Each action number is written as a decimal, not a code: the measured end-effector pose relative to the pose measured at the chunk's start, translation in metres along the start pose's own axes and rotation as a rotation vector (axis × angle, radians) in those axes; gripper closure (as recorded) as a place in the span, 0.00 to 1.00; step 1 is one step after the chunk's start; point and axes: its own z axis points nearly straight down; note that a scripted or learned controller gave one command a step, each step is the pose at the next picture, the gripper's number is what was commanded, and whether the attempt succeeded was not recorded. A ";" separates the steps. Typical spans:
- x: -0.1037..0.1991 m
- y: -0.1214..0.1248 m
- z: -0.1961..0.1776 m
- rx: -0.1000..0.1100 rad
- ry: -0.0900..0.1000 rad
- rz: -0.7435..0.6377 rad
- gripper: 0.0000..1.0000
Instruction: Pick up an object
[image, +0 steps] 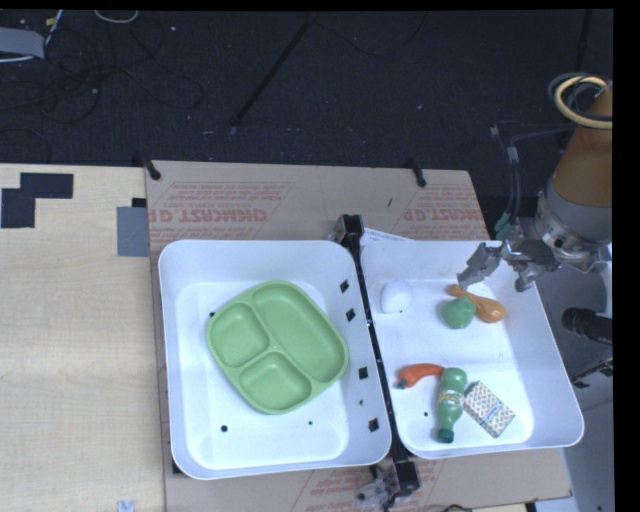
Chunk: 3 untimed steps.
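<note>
In the right bin (545, 340) lie a white egg-shaped object (397, 297), a green round object (459, 314) touching an orange piece (486, 308), a red-orange pepper (420, 373), a green bottle (448, 403) and a small patterned box (489, 408). My gripper (502, 270) hangs over the bin's far right part, just above and behind the orange piece. Its two fingers are spread open, and nothing sits between them. The grey arm with its orange band rises to the right.
The left bin (190, 300) holds a green divided plate (277, 345). A black divider (365, 340) runs between the bins. Both bins rest on a cardboard sheet (260, 205) over a wooden bench.
</note>
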 end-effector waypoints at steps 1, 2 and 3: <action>0.000 0.002 -0.007 -0.013 -0.002 -0.002 0.00; 0.009 -0.002 0.046 -0.008 0.000 0.000 0.00; 0.014 -0.003 0.090 -0.008 -0.001 -0.001 0.00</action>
